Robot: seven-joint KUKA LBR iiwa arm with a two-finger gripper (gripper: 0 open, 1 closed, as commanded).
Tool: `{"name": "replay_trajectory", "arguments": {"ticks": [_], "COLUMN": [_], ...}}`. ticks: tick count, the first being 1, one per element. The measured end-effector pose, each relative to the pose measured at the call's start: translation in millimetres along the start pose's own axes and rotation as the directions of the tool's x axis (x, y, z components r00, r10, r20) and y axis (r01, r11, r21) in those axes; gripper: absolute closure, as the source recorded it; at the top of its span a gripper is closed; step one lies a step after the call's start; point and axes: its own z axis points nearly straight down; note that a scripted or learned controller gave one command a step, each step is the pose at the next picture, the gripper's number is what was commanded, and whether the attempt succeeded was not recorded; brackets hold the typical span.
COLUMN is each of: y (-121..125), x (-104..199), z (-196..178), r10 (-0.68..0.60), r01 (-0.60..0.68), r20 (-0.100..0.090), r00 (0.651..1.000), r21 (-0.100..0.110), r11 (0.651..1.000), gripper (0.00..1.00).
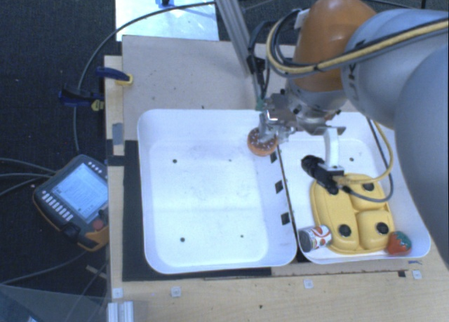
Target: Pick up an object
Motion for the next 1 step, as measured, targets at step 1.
{"name": "replay_trajectory", "arguments": {"ticks": [1], "y": [-16.1], "x": [48.1], "z": [-8.4], "r10": [-0.001], "r01": [0.001], "r20": [0.000], "r00": [1.000], "r21": [0.000], "r11": [1.000], "gripper": [1.00]}}
